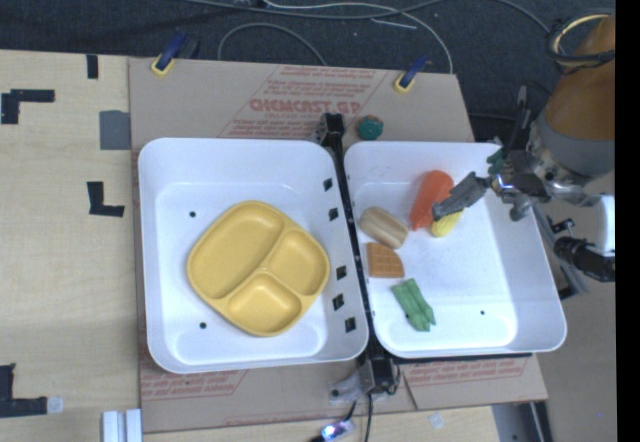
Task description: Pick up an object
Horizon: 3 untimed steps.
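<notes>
Currently the pincer (455, 202) sits low in the right bin (520, 320), beside the orange carrot (432, 192) and over a small yellow piece (446, 223); can't tell whether it grips anything. Bread roll (383, 225), waffle square (384, 261) and green pea pod (413, 303) lie left and below it, apart. Left bin (165, 230) holds a yellow divided plate (258, 267). Teal ball (370, 127) rests on the worktop (60, 260) behind the bins.
</notes>
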Motion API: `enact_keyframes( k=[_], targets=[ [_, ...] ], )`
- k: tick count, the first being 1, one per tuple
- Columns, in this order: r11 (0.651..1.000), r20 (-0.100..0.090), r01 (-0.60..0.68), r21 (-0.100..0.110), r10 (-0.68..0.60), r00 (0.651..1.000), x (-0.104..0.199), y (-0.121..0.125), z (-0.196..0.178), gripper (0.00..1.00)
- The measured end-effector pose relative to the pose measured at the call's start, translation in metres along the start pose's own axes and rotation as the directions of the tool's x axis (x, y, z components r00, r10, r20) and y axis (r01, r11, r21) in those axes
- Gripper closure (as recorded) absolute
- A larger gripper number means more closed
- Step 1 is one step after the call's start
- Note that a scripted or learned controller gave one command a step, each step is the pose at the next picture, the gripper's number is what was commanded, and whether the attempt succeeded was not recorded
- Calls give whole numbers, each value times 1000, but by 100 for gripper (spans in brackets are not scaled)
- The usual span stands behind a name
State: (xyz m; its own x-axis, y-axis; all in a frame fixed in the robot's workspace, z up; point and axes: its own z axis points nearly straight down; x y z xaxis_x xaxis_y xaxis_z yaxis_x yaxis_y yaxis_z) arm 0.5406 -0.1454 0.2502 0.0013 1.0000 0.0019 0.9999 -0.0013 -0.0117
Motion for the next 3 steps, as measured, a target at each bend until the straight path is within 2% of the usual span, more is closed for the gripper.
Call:
enact_keyframes(
  k=[1, 2, 3],
  targets=[
    [1000, 2, 3, -10, -3, 1000, 0, 2, -5, 0],
    [1000, 1, 3, -5, -3, 1000, 5, 11, 52, 0],
    [1000, 2, 1, -5, -1, 1000, 0, 6, 98, 0]
  ],
)
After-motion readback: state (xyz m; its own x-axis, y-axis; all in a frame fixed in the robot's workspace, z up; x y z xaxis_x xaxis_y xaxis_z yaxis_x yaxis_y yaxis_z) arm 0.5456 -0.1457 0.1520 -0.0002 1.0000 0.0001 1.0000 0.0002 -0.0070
